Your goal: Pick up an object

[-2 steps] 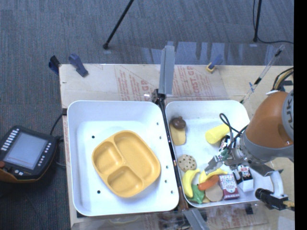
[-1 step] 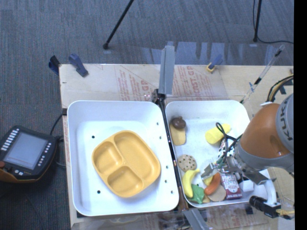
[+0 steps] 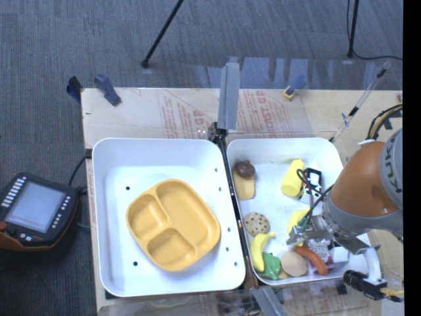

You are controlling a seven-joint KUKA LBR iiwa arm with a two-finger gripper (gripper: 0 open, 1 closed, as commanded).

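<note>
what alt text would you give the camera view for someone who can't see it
A grey robot arm with an orange band reaches from the right into the right white bin, its claw low among toy foods: a yellow plastic banana, a chocolate-chip cookie, a red sausage. The left white bin holds a yellow divided plastic plate.

1. We read red printed lettering, upside down and only partly legible, on the brown cardboard sheet (image 3: 263, 114) behind the bins.
2. We make out "KU" on the grey arm housing (image 3: 402, 170).
</note>
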